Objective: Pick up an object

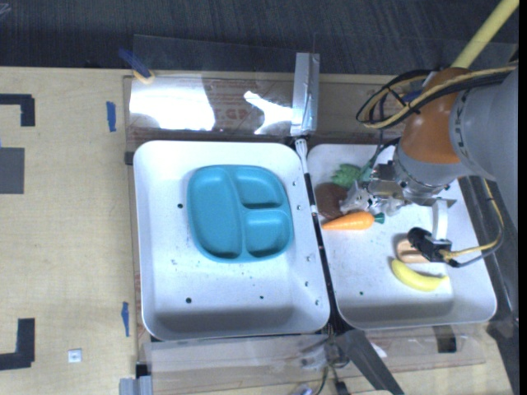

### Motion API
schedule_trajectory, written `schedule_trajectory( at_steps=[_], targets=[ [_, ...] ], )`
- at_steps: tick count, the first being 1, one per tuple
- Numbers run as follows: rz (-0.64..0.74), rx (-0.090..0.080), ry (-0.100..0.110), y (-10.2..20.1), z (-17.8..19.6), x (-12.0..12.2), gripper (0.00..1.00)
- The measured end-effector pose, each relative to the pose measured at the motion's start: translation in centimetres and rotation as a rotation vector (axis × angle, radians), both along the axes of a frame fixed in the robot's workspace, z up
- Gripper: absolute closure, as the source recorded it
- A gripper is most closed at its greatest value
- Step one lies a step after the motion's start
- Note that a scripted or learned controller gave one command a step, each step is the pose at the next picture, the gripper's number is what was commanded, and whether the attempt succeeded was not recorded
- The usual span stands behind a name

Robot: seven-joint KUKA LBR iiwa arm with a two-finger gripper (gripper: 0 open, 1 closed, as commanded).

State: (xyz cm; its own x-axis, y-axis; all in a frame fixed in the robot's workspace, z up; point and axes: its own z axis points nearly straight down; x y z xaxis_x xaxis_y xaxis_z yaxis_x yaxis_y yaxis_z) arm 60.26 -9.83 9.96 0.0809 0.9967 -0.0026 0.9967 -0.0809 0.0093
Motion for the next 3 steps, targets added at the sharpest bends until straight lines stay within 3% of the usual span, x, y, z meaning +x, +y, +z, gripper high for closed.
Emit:
schedule_trajectory(
  at_steps=[1,2,3],
  targets=[
    [-0.006,0.000,-0.012,0.2,-0.6,-0.5,0.00],
    [-0.008,0.003,-0.014,0.2,0.6,-0.5,1.00],
    [-0.040,0.005,0.002,5.9,11.2,1.9,1.00]
  ],
)
